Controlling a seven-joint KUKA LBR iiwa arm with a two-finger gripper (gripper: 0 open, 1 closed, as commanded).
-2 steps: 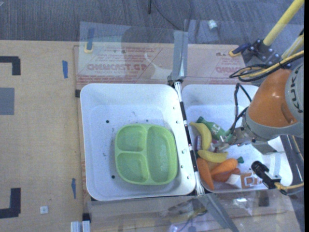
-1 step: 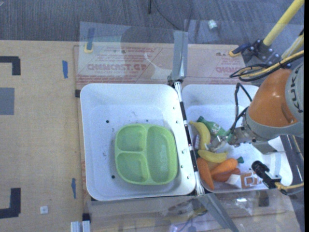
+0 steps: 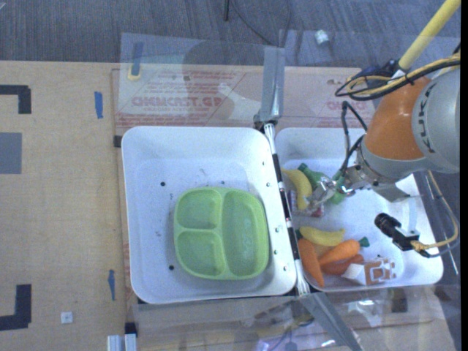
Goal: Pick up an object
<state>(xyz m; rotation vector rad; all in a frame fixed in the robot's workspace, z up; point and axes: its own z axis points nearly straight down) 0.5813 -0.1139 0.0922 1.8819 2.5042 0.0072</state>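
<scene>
Bins side by side on the bench: the left bin holds a green divided tray lying flat toward its near right. The right bin holds toy food crowded along its left and near sides: a yellow banana by the dividing wall, a second yellow banana nearer, orange carrots just beside it, and a white and orange carton at the near rim. The grey arm reaches in from the right, its gripper low at the far banana, beside a green piece; how wide it stands cannot be told.
</scene>
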